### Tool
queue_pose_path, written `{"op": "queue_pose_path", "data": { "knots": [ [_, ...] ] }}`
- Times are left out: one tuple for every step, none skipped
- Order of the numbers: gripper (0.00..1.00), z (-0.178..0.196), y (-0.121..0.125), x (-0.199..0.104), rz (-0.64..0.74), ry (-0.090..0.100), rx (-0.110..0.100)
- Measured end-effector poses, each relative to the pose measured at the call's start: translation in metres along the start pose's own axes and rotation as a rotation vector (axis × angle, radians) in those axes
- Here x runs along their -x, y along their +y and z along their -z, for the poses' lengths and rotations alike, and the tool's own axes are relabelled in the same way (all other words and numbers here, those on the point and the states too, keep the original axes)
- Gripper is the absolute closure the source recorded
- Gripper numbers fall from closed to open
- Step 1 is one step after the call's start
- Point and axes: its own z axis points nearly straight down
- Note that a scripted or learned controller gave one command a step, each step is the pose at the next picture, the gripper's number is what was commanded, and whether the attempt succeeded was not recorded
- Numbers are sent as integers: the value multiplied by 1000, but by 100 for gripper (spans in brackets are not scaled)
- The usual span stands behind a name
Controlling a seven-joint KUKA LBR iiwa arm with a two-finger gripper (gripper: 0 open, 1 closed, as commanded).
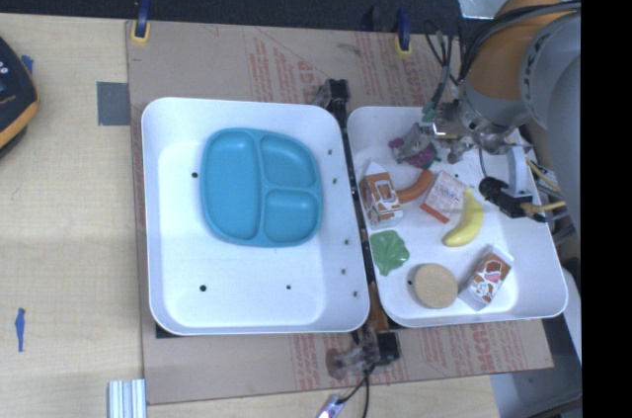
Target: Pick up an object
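A wooden table (69, 209) seen from above, with a sheet of brown cardboard (247, 60) clamped on it and two shallow white bins side by side on the cardboard.

The left bin (168, 278) holds one thing, a blue plate (262, 187) with three compartments, lying flat in the bin's upper half.

The right bin (538, 292) holds several small objects. A small carton with brown and white print (378, 196) lies near the bin's left wall. Just right of it an orange carrot-like piece (415, 185) lies at a slant, and beside that a small red and white packet (443, 196). A yellow banana (466, 221) lies right of the packet. Below these, a green leafy piece (389, 251) sits by the left wall, a round tan disc (434, 286) lies near the bin's front edge, and another small red and white carton (487, 278) lies right of the disc. A small purple-grey object (409, 148) lies at the bin's back, above the carrot piece.

The grey arm with its orange band (523, 21) comes in from the right, and the gripper (440, 136) hangs over the back of the right bin. Its fingers are hidden among cables and metal parts, so I cannot tell whether they are spread or closed. The purple-grey object lies just left of the gripper, very close, and the carrot piece and packet lie just below it; whether any of them touches the gripper cannot be told
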Motion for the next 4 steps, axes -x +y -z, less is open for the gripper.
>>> {"op": "queue_pose_path", "data": {
  "knots": [
    [0, 0, 0, -3, 1, 1, -1],
    [0, 0, 0, 18, 0, 0, 1],
    [0, 0, 0, -5, 3, 1, -3],
    [0, 0, 0, 18, 0, 0, 0]
  ]
}}
